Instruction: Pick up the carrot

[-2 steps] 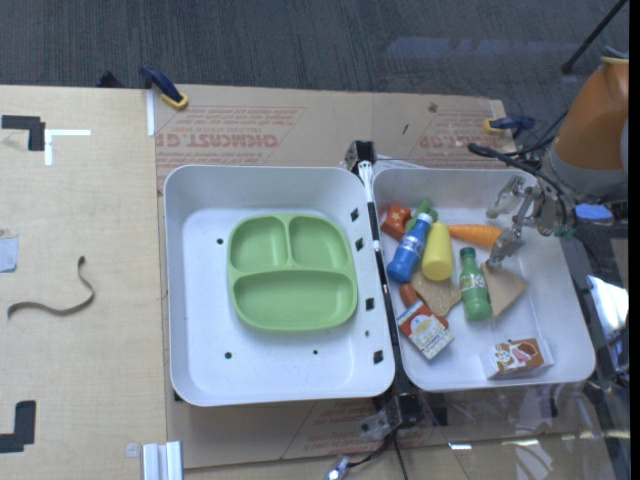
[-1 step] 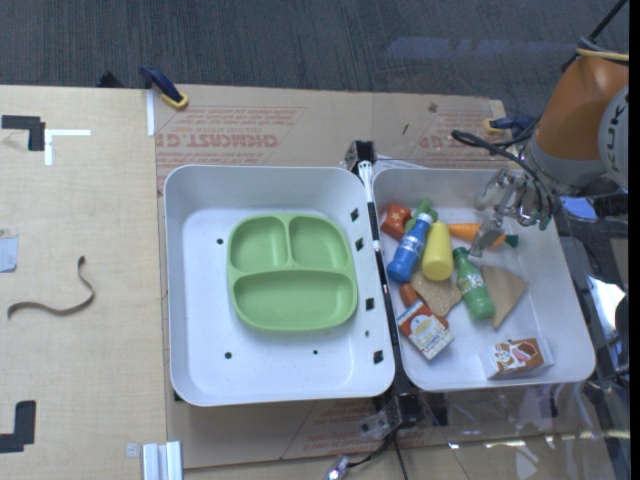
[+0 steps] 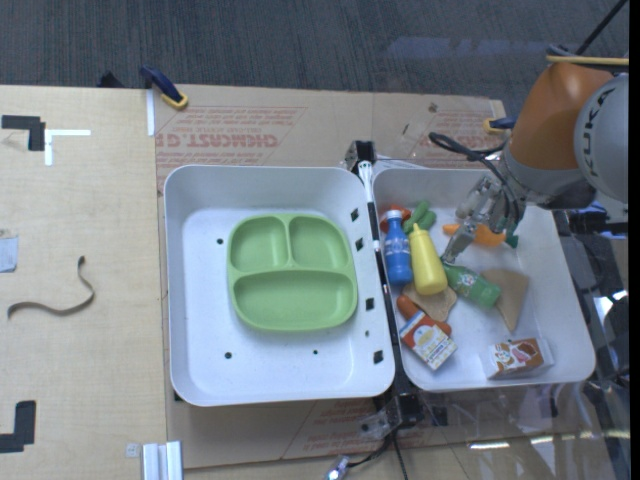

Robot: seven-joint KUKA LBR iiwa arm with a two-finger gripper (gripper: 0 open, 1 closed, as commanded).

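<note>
The carrot [image 3: 489,235] is a small orange piece with a green end, in the upper part of the right bin [image 3: 566,298]. My gripper [image 3: 468,230] hangs over it from the right. Its fingers [image 3: 455,246] slant down to the left and cross the carrot, which shows between them. The gripper looks shut on the carrot. Whether the carrot is off the bin floor is unclear.
Left of the carrot stand a blue bottle [image 3: 397,255] and a yellow bottle [image 3: 427,261]. A green bottle [image 3: 473,286], a brown wedge [image 3: 513,295], a snack carton [image 3: 431,342] and a small box [image 3: 517,356] lie nearer the front. A green divided plate [image 3: 293,271] sits in the left bin [image 3: 190,298].
</note>
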